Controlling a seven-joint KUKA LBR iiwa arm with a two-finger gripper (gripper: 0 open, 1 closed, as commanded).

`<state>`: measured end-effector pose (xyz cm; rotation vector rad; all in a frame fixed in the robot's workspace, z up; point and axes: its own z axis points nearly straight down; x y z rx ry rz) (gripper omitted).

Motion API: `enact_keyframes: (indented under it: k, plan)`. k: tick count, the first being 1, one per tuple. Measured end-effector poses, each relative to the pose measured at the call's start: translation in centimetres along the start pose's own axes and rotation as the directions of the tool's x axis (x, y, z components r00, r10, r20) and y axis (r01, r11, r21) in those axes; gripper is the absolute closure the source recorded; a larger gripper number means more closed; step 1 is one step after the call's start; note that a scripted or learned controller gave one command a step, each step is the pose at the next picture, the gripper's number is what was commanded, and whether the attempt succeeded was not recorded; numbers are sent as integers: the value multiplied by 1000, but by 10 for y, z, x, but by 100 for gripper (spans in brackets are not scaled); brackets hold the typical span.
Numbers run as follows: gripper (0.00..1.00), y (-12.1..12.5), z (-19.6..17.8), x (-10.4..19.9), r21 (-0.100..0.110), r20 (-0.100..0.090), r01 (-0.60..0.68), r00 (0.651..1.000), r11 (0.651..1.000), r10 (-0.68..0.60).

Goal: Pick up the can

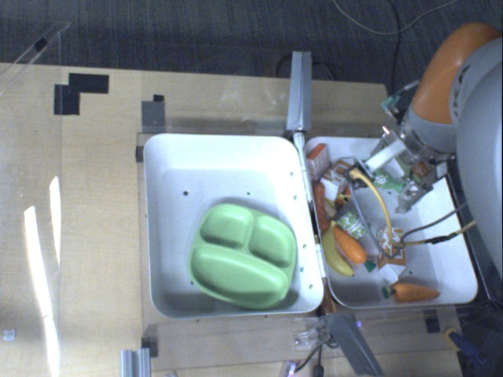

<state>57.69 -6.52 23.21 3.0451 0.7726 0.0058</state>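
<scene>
Camera view: the claw point(355, 210) hangs low in the right bin point(464, 281), over a heap of small items; whether it is spread or pressed together cannot be told. The can point(353, 226), possibly the greenish cylinder, lies just beneath it. A banana point(336, 256) and carrot point(350, 247) lie just below-left; another carrot point(413, 291) farther below-right. A green tray point(244, 255) sits well left, in the left bin point(165, 210).

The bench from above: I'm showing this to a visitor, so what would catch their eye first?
Probably the green plate, lying upside down in the left bin. Next, the arm's orange band at upper right, above the cluttered right bin with its carrots and banana.
</scene>
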Motion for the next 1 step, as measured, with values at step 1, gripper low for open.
enact_keyframes:
  k: [1]
  plan:
    - [0, -11, 47, 37, 0, 2, -145, 989, 989, 145]
